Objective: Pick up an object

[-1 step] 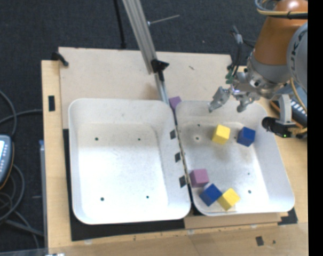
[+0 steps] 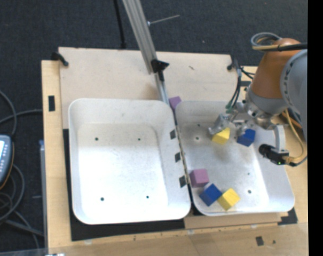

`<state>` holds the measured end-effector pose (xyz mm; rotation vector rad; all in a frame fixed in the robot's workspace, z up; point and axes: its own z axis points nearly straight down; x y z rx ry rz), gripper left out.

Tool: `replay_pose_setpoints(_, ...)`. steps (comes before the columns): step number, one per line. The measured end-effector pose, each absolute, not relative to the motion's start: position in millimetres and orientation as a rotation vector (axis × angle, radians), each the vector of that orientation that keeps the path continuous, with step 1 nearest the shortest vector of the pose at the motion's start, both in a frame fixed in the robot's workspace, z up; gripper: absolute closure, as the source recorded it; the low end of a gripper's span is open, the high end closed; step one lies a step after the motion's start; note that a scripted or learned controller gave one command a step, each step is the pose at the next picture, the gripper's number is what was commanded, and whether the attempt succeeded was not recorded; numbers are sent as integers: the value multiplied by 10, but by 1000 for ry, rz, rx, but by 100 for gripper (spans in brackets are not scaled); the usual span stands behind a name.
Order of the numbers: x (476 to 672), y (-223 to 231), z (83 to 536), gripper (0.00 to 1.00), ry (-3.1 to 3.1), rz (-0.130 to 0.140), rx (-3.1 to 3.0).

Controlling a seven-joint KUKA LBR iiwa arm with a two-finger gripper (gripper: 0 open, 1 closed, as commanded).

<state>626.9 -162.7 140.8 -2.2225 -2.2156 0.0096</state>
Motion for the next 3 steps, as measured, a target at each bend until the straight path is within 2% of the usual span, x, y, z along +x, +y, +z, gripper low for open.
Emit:
replay_pose_setpoints(1,6304,-1623,1577,100,-2220,-4,-2230)
replay_pose_setpoints(2,6302,-1622,1569,0,-2218,-3,-2231)
replay_pose_setpoints(3,6302,-1622,1569,0,-2217,-4,-2232)
